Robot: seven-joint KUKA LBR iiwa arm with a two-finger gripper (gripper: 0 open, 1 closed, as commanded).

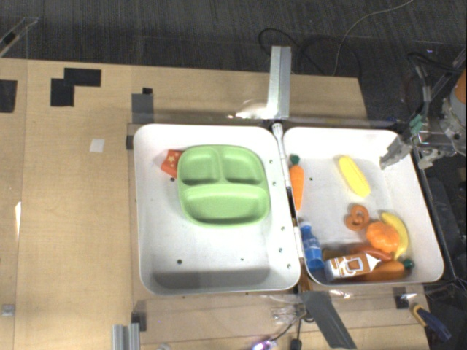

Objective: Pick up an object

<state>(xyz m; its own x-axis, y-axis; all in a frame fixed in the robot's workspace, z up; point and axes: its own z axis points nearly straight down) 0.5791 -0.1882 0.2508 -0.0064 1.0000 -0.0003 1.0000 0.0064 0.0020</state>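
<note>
Claw (394,154) is seen over the right bin's (321,141) top right corner; its grip state cannot be told, nothing visibly held. Corn (354,176) lies nearest, left of claw, apart from other items. It is judged the easiest pick; claw should be centred across its width.

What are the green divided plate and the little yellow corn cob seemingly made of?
The green divided plate looks like moulded plastic with a matte finish: one even colour, soft rounded compartment edges. The yellow corn cob seems to be toy plastic too, uniformly bright and smooth, though it is too small to be sure.
</note>
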